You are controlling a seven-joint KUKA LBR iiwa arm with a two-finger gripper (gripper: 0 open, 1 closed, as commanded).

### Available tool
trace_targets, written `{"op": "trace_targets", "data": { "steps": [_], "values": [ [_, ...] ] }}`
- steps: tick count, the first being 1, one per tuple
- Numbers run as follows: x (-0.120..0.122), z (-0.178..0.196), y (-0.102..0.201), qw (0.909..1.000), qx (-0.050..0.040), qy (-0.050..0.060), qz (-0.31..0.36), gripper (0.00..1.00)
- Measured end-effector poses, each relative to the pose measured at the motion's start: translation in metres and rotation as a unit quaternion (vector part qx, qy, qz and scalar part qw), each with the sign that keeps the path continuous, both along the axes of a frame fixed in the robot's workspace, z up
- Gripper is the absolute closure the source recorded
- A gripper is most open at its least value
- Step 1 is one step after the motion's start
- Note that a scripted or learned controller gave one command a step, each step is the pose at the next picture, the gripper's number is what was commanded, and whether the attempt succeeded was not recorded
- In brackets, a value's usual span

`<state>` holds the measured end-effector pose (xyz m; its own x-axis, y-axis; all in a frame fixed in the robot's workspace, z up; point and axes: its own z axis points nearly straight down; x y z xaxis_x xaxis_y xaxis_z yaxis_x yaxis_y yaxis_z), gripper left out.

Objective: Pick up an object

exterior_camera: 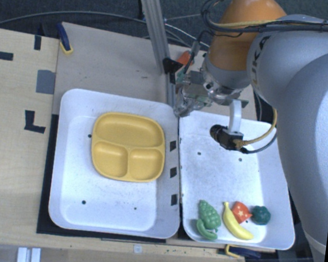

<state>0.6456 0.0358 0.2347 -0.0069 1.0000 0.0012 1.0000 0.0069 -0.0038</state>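
Toy foods lie at the front of the right bin (pixel 224 171): a green bumpy vegetable (pixel 207 218), a yellow banana (pixel 236 223), a red-orange piece (pixel 240 210) and a dark green piece (pixel 260 215). My gripper (pixel 186 105) hangs over the back left corner of the right bin, near the divide between the bins and far from the toys. Nothing shows between its tips.
A yellow three-compartment plate (pixel 129 147) lies in the left bin (pixel 69 193). A metal pole (pixel 156 27) rises behind the bins. The arm's grey body covers the right side of the view.
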Motion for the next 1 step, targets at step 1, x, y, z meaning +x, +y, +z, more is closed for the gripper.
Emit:
{"op": "trace_targets", "data": {
  "steps": [1],
  "values": [
    [-0.0005,-0.0065,0.0447,1.0,-0.0004,-0.001,0.0,1.0]
  ]
}}
